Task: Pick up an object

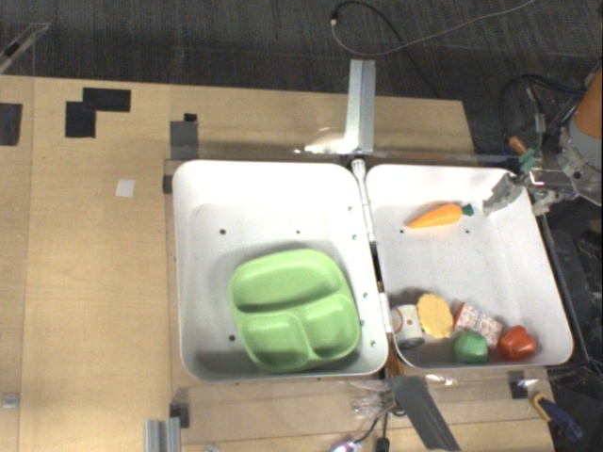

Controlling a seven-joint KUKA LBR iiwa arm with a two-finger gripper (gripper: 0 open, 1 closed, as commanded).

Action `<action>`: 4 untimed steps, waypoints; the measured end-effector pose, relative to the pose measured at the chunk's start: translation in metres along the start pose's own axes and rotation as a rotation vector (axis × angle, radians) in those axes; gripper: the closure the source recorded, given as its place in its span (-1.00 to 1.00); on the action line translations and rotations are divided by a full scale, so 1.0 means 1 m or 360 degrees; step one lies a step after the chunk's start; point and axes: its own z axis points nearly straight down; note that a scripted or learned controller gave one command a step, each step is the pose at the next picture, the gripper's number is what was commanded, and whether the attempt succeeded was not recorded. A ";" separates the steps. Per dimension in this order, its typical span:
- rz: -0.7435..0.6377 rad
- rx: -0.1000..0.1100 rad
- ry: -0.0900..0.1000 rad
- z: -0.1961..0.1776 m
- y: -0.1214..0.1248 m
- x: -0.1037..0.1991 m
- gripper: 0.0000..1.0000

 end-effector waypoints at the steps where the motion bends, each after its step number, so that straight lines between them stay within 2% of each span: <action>1: -0.0610 -0.0004 -0.0001 0.063 0.061 0.040 -1.00; 2: -0.0696 -0.0010 -0.0003 0.134 0.048 0.047 -1.00; 3: -0.0700 -0.0023 -0.0005 0.121 0.051 0.049 1.00; 4: -0.0993 -0.0008 -0.0002 0.028 0.066 0.108 1.00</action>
